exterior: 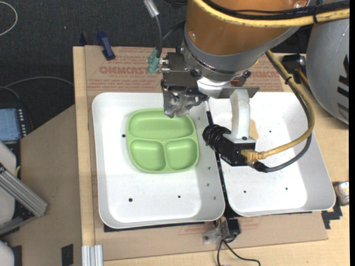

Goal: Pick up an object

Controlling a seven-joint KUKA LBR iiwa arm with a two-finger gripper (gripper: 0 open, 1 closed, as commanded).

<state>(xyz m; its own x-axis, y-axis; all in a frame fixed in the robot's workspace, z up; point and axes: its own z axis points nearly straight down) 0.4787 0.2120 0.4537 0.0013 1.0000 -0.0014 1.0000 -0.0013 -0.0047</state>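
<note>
A light green divided plate (162, 140) with three compartments lies flat in the left bin (150, 204), toward its far half. My gripper (176, 107) hangs from the orange-banded wrist directly over the plate's far rim, near its right corner, low and close to or touching the rim. A small tan piece (253, 129) peeks out in the right bin (288, 193), mostly hidden behind a white bracket on the arm.
A black camera unit (224, 143) with a yellow cable (288, 144) hangs off the arm over the seam between the bins. The arm's bulk covers the far part of the right bin. Cardboard (89, 148) lies under both bins.
</note>
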